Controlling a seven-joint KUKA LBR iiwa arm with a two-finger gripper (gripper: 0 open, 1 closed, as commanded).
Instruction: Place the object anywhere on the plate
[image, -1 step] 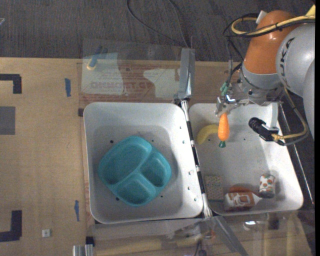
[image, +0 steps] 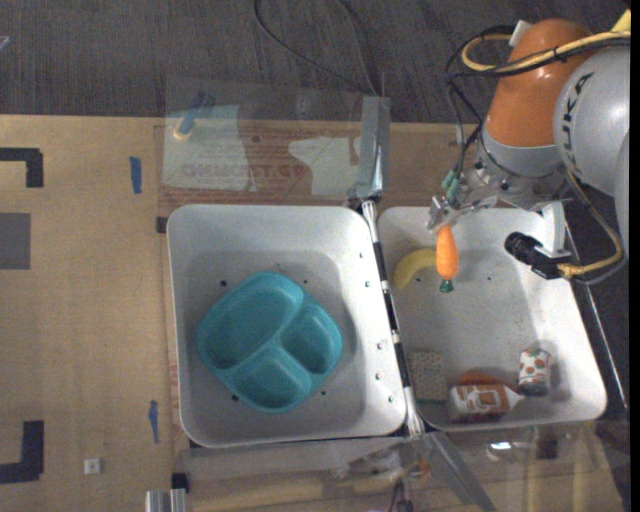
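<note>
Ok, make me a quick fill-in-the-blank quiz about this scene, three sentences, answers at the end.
1. The teal plate lies in the ____ bin.
2. The gripper holds a carrot that is coloured ____.
3. The yellow fruit beside the carrot is a ____.

Answers: left; orange; banana
</note>
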